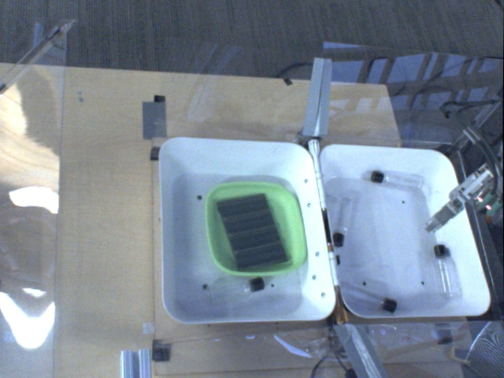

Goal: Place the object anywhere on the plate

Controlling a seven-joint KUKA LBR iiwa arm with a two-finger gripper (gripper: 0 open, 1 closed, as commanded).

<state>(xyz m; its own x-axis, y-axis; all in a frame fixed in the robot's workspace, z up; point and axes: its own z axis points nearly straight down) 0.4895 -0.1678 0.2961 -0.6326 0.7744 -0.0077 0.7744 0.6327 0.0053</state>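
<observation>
In the left white bin, the dark ribbed rectangular block already lies on the square green plastic plate. The tool hangs at the right bin's edge; its grip I cannot tell. A further descent risks striking that rim. Pale wooden counter, grey carpet beyond.

The arm is cut off by the picture's right edge; just its gripper end reaches over the right bin, too blurred to read the fingers. 4 clear tubes with dark caps lie near that bin's edges, faint against the white. The bench's left part is washed by glare.
</observation>
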